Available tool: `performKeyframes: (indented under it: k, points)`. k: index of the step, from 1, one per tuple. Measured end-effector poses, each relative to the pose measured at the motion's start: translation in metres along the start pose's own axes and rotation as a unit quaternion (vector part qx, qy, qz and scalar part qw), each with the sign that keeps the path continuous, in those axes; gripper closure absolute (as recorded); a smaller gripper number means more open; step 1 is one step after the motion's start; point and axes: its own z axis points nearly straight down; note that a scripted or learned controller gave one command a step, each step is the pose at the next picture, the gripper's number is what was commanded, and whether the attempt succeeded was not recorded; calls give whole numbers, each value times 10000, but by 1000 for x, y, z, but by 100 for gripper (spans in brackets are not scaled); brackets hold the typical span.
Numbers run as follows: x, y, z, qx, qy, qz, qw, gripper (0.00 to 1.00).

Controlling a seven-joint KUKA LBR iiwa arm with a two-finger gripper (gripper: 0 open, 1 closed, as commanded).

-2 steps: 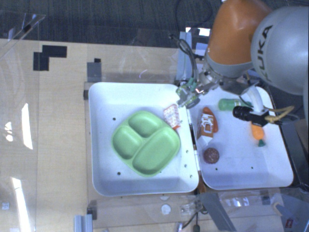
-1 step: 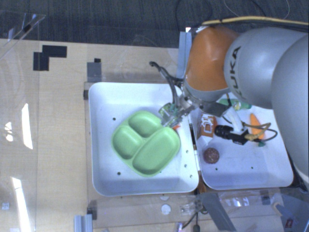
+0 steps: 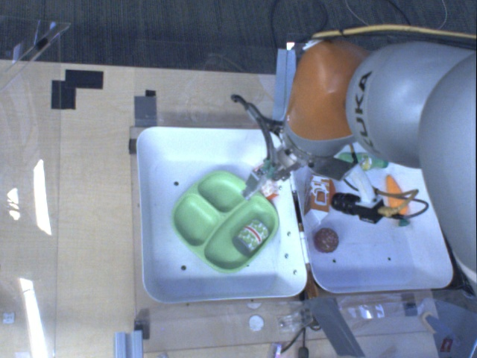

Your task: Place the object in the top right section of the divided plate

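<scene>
A light green divided plate (image 3: 195, 218) lies in the left white bin (image 3: 160, 274). A small can-like object (image 3: 253, 235) with a red and white label rests in the plate's large lower right section. My gripper (image 3: 259, 183) hangs over the plate's upper right rim, between the top section and the large section. A small red and white bit (image 3: 270, 192) shows right beside the gripper tip; whether it is held is unclear. The arm's orange band (image 3: 320, 88) and grey body cover the bins' upper right.
The right bin (image 3: 387, 271) holds a brown round thing (image 3: 326, 239), a small orange and white box (image 3: 320, 192), an orange carrot-like piece (image 3: 395, 191) and a white and green item (image 3: 364, 160). A wall separates the two bins.
</scene>
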Motion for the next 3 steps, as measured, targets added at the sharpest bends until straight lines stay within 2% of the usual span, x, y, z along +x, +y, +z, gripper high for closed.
performKeyframes:
  k: [1, 2, 3]
  points:
    - [-1, 2, -12, -35, -13, -8, 10000, 100]
    - [45, -20, 0, -2, 1, -83, 10000, 100]
    - [86, -47, -16, -6, 1, -416, 9991, 100]
